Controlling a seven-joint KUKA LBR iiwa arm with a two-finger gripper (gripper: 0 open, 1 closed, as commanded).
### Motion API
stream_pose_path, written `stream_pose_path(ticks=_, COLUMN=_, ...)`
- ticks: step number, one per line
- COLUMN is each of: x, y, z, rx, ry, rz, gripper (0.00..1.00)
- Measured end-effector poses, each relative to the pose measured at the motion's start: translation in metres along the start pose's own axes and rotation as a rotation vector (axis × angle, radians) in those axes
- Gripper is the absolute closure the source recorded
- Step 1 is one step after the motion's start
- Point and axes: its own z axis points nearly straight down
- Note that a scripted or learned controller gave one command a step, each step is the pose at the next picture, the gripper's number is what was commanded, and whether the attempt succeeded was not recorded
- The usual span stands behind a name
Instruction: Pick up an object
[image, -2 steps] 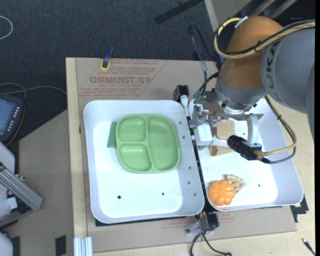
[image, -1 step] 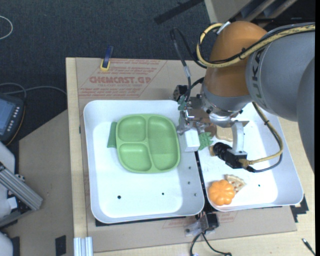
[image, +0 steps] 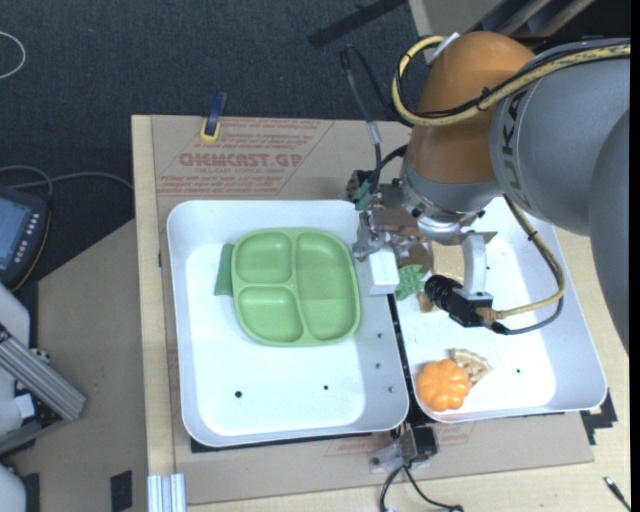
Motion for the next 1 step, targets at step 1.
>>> stream_pose_path(ticks=1, x=-0.0054, y=0.0068, z=0.0058, rx=0.000, ry=-0.001, rz=0.001, gripper=1.00)
